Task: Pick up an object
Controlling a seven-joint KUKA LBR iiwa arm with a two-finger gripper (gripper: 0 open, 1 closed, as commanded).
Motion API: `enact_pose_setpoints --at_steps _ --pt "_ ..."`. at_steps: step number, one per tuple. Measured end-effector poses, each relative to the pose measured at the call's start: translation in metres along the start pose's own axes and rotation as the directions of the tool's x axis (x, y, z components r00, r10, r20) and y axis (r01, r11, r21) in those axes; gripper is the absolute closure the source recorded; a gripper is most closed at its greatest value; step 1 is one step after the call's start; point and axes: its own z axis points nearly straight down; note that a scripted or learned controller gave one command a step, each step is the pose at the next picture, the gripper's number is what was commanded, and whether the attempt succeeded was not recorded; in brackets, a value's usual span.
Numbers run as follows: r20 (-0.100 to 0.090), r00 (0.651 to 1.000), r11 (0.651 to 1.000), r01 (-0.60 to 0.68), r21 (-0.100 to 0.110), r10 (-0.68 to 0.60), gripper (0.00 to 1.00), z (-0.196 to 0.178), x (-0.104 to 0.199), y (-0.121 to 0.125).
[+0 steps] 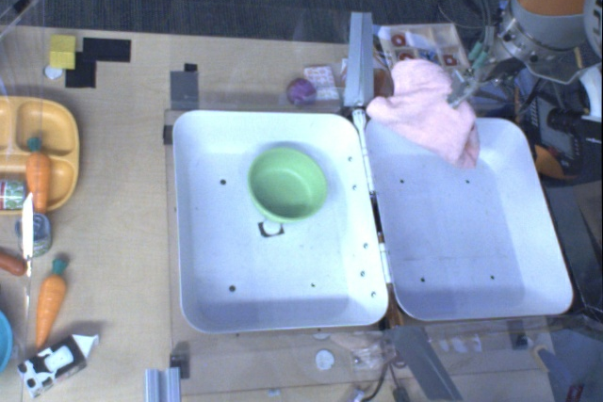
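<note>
The gripper [464,89] sits at the far right corner of the right bin [509,287], with its fingers [460,93] pressed into the upper right edge of a pink cloth [429,113]. Whether those fingers are closed on a fold or merely resting against the fabric cannot be told; they are thin and partly lost against the pink.

The cloth spreads away from the fingers to their left and towards the near side, part draped over the bin's far rim and part hanging down inside towards the bin floor. A corner trails just below the fingers.

The main risk, as I judge it, is a shallow pinch: soft fabric caught only at an edge can slide out under its own weight as the arm lifts. A second risk is snagging, since the cloth lies across the rim and near the upright divider [359,61] between the bins, well to the left of the fingers; a drag sideways could catch it there.

The green bowl [288,183] sits far to the left in the left bin [217,287], well apart and out of harm's way.
</note>
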Motion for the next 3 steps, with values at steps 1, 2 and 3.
enact_pose_setpoints --at_steps 1,2,3 --pt "-0.005 0.999 0.999 0.054 0.007 -0.054 1.0 0.081 0.043 0.022" --pt "-0.001 0.98 0.98 -0.201 0.005 0.201 1.0 0.038 -0.036 -0.008" --pt "-0.004 0.987 0.987 -0.162 0.008 0.162 1.0 0.07 0.057 0.028"
